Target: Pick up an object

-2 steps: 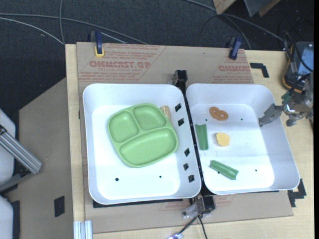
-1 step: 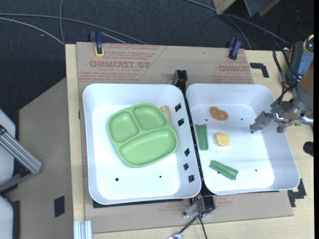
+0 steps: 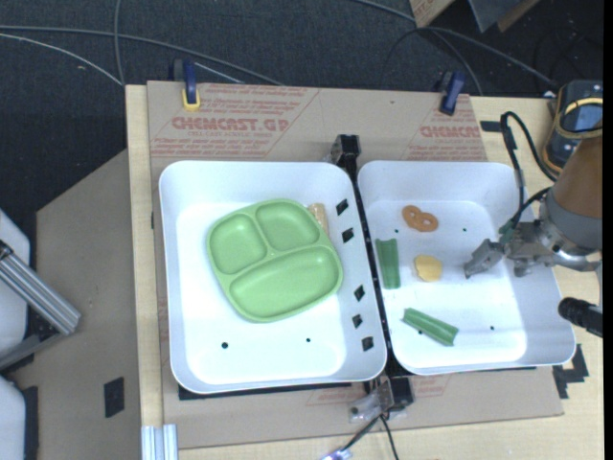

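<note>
Here, gripper [image 3: 500,257] at right of frame, fingers spread apart over the right bin [image 3: 498,348], near yellow piece [image 3: 428,268].

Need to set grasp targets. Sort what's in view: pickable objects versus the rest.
Job:
gripper
pretzel
yellow piece
green stick
green wedge

Lying about:
green divided plate
tan item behind the plate
blue clamps
cables

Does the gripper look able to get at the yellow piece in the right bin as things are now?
Probably yes. The gripper sits over the right bin, to the right of the yellow piece, with bare bin floor between them. The pretzel and green sticks lie apart from it.
</note>
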Robot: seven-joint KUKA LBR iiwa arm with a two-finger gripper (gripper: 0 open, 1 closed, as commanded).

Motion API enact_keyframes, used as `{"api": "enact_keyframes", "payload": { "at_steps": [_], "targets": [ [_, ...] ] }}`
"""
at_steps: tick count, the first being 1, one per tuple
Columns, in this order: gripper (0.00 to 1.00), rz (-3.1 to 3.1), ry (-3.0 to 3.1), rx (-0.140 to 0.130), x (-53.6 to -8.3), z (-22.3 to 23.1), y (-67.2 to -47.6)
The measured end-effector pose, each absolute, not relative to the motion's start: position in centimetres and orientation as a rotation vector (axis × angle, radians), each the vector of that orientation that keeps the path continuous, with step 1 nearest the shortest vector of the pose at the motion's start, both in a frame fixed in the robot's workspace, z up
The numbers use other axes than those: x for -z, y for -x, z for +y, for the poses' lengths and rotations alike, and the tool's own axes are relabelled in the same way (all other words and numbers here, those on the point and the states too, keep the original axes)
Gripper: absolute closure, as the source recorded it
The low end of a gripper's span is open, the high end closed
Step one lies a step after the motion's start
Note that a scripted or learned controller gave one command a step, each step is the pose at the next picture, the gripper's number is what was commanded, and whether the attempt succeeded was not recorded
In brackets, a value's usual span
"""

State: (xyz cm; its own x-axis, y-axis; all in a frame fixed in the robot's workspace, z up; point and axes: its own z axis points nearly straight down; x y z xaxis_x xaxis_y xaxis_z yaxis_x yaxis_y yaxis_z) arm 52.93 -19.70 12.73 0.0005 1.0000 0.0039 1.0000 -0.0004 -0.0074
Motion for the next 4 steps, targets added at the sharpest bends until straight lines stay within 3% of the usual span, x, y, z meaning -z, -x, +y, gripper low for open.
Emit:
{"api": "enact_keyframes", "payload": {
  "at_steps": [1,2,4],
  "targets": [
    [0.00,-2.217,2.216,-0.003,-8.2,-19.6,-52.9],
    [1.00,-2.221,2.221,0.002,-9.6,-19.7,-53.0],
    [1.00,-2.227,2.224,0.004,-20.6,-20.0,-52.8]
  ]
}}
